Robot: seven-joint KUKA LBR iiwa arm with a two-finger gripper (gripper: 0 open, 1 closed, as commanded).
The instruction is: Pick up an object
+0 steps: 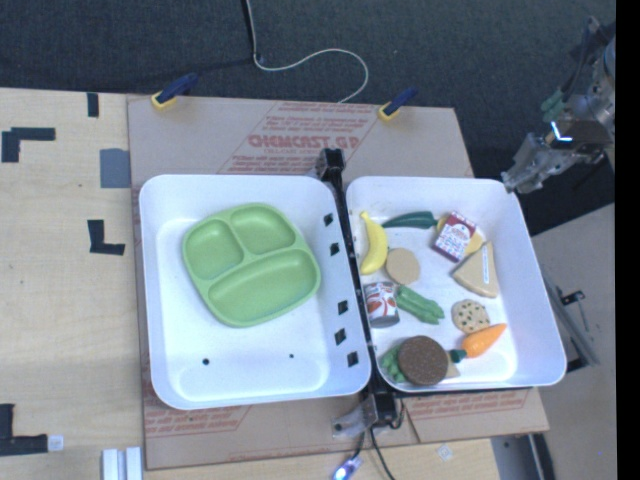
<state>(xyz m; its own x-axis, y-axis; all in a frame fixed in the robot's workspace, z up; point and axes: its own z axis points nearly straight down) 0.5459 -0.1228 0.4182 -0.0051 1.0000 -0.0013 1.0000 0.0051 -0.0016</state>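
Two shallow white bins sit side by side on the wooden desk (60, 198), over a sheet of cardboard (300, 138); the left bin (165, 298) carries a green divided plate (252, 263), which lies toward its 11 o'clock part; the right bin (525, 258) carries a scatter of toy food.

Inside the right bin, a yellow banana (373, 243) lies at 10 o'clock, close by the wall between the bins; a green pepper (408, 220) lies at 12 o'clock, just beside the banana's upper end; a small red-and-white carton (454, 236) stands at 1 o'clock, with a pale cheese wedge (479, 270) touching it on the 5 o'clock side; a round tan cracker (403, 266) sits near the bin's centre; below it lie a small red-and-white can (381, 304) and a green pea pod (419, 305), side by side; a chocolate-chip cookie (469, 315) lies at 4 o'clock, with an orange carrot (482, 340) just below it; a burger (422, 360) with a dark patty rests at 6 o'clock near the front wall.

The hand (528, 168) hangs at 1 o'clock outside the right bin, just beyond its far corner, well apart from every toy; whether it is spread or pressed together I cannot tell; nothing shows within it.
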